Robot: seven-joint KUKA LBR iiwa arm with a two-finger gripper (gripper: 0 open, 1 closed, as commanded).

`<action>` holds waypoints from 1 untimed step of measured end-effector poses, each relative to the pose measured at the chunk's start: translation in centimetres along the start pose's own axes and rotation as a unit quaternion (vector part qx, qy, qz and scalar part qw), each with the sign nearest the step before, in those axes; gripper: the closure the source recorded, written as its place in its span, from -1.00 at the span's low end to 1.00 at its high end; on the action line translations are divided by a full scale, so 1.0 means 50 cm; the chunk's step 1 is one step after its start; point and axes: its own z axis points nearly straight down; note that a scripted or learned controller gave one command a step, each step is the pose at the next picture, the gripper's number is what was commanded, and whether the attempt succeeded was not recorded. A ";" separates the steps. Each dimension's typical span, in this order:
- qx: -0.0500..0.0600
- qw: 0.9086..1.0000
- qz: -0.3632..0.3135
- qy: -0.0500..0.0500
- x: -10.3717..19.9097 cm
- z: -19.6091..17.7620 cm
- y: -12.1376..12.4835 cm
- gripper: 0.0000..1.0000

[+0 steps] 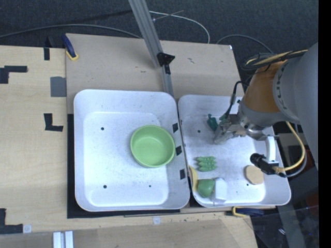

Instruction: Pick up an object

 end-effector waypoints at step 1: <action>-0.002 1.000 0.001 0.000 -0.005 -0.085 0.001 1.00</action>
